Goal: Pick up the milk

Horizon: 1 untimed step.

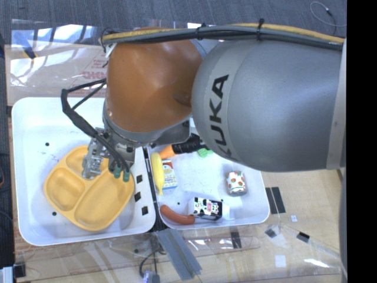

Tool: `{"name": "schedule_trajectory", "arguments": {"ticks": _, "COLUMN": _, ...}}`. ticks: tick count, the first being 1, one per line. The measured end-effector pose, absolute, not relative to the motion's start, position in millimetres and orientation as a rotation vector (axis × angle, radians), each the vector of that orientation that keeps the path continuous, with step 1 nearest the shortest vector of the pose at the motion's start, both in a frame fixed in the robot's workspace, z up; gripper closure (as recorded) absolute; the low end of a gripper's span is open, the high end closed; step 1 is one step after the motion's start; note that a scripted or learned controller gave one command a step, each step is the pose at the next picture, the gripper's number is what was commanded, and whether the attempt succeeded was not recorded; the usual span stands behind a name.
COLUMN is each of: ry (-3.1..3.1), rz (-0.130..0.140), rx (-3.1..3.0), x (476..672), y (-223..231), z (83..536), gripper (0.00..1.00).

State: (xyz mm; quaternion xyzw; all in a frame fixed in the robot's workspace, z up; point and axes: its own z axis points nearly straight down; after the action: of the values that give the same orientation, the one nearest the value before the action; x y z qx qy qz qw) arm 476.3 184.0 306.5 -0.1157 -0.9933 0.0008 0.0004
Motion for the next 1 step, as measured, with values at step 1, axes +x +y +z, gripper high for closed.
{"name": "schedule_trajectory", "arguments": {"ticks": 1, "ry": -3.145, "rz": 0.000, "rx": 0.071, "x": 476.4, "y": 185.6, "z": 349.6, "gripper": 1.00}}
